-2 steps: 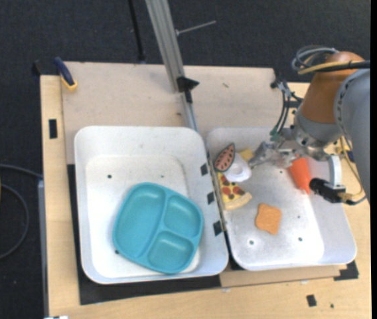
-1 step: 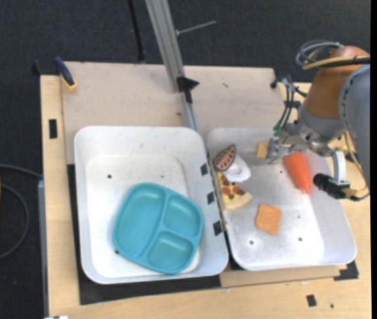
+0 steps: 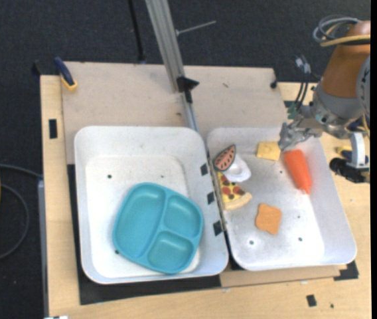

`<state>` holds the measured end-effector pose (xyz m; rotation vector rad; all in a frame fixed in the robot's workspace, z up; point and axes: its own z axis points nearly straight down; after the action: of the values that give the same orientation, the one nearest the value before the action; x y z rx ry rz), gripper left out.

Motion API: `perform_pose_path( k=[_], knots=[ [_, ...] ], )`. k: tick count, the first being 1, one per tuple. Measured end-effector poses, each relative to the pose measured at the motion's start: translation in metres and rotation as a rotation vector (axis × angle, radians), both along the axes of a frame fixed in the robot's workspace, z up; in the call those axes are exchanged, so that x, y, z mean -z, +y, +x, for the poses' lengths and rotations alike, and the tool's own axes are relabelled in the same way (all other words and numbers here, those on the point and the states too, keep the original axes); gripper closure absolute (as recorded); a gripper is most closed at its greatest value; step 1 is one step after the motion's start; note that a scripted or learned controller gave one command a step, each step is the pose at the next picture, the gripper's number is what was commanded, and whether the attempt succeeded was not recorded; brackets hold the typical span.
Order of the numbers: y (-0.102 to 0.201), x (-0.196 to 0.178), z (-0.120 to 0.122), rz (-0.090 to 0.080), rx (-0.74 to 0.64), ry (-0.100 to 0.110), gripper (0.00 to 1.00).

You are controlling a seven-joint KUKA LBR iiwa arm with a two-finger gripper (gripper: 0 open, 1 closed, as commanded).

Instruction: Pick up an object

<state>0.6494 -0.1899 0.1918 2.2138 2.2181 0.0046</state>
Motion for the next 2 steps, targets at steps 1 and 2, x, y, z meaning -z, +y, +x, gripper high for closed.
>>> perform_pose_path(
  k=[1, 2],
  knots=[
    [0.0012, -0.0652, 0.0049, 0.000, -0.001, -0.002, 1.00],
    [-0.0003, -0.0618, 0.0054, 0.000, -0.002, 0.005, 1.00]
  ],
)
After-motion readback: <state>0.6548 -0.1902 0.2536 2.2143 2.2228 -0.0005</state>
